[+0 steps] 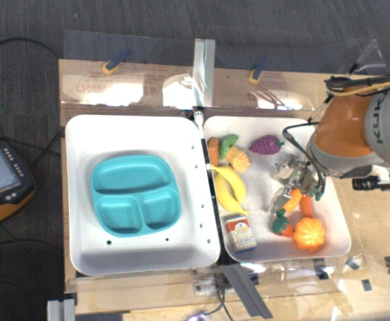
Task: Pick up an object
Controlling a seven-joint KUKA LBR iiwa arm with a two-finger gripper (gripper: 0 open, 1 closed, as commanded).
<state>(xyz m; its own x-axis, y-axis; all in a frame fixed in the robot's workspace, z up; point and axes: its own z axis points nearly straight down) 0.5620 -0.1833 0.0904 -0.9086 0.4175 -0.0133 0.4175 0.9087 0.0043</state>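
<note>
Grey arm with its orange band (342, 129) reaches in from three o'clock, fingers (294, 191) down over the small orange plastic carrot (291, 199) in the right white bin (338, 219). Whether they're apart or clamped, I cannot tell. Round orange toy pumpkin (309, 233) sits at the carrot's five o'clock.

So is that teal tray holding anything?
Empty. The teal tray in the left bin shows three bare compartments; the toy food all lies in the right bin.

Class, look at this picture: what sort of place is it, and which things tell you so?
Probably a robot lab test bench: a grey-and-orange arm reaches over two white bins, toy food such as a banana fills one, and a control pendant lies nearby.
</note>
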